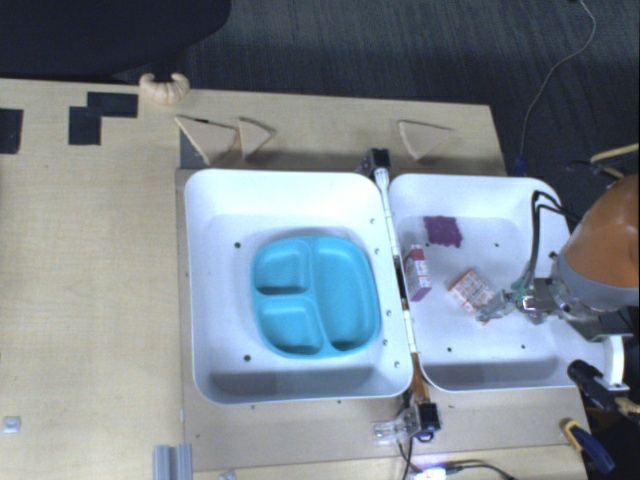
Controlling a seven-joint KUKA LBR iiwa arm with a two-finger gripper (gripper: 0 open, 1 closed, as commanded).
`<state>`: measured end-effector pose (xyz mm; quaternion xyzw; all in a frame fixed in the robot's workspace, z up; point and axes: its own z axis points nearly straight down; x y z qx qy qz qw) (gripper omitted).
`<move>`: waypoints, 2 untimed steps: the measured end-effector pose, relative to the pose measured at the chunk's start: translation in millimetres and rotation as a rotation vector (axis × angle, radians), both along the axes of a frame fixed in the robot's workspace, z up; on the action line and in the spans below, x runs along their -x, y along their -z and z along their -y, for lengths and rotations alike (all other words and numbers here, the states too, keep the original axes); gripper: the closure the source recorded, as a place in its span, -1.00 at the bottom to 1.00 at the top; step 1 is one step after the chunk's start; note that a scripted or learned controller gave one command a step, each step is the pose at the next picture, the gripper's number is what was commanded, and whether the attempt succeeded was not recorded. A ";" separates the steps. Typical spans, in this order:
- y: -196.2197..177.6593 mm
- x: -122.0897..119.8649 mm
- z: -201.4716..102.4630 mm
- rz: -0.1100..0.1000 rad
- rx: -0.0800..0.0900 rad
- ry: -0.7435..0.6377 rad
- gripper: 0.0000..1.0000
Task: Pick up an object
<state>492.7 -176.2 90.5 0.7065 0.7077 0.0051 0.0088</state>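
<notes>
The right bin holds three small things. A purple block lies near its back wall. A pink and white packet rests against the left wall. An orange and white packet lies in the middle of the floor. My gripper reaches in low from the right, and its tip sits just right of the orange and white packet, close to or touching it. The arm's orange band is at the view's right edge.
The left bin carries a blue divided plate. A black and white clip sits at the back where the two bins meet. Cables lie at the front edge between the bins.
</notes>
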 end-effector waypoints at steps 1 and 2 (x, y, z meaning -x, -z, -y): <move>-10.7 -1.5 -2.0 0.000 -0.005 -0.003 1.00; -37.5 -64.6 22.4 -0.014 -0.004 -0.003 1.00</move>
